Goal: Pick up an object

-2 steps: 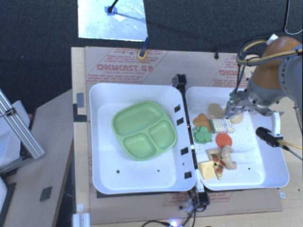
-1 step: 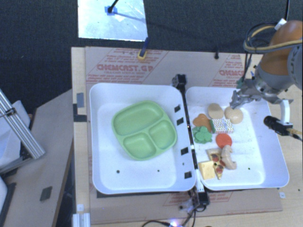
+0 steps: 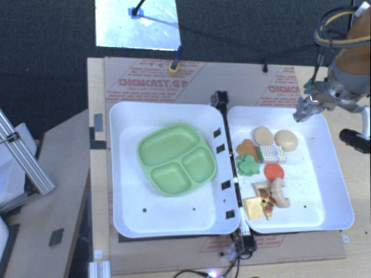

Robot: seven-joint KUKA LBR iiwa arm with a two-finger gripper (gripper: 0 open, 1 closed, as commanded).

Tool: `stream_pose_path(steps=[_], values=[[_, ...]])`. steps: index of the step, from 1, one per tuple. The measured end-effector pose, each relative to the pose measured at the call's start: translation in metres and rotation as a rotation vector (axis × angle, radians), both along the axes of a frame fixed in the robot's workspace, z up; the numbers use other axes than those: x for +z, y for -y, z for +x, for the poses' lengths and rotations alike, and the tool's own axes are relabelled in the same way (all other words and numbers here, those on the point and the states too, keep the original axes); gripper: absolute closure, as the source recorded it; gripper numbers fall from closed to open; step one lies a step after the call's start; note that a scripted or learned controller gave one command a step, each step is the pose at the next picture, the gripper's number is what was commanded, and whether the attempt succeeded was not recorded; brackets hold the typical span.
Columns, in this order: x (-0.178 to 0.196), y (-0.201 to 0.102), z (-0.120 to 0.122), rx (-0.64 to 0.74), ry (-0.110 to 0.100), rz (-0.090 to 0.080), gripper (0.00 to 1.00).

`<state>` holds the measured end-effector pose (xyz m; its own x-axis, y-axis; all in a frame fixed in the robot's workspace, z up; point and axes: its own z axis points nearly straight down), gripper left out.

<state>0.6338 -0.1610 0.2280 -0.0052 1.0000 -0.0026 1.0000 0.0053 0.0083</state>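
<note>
**Arm poised at upper right**

The arm (image 3: 351, 62) reaches in from the right edge, its orange band above a grey wrist. The gripper (image 3: 304, 110) hangs at the wrist's lower left, pointing down and leftward, with nothing seen between its tips.

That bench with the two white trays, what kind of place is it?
Probably a robot test lab: a gripper hangs over a white bin of toy food, with a green divided plate alongside.

I see two glossy white plastic bins (image 3: 174, 112) on a matt brown cardboard sheet (image 3: 151, 83). The green divided plate (image 3: 175, 158) looks like smooth matt plastic. At upper left lies a shiny, crinkled foil-like sheet (image 3: 139, 16) on dark, rough carpet (image 3: 46, 51).
</note>
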Motion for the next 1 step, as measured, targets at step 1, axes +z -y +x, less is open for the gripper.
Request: stream_pose_path(steps=[1], values=[[-0.003, -0.0001, 0.001, 0.001, -0.005, 0.001, 1.0]])
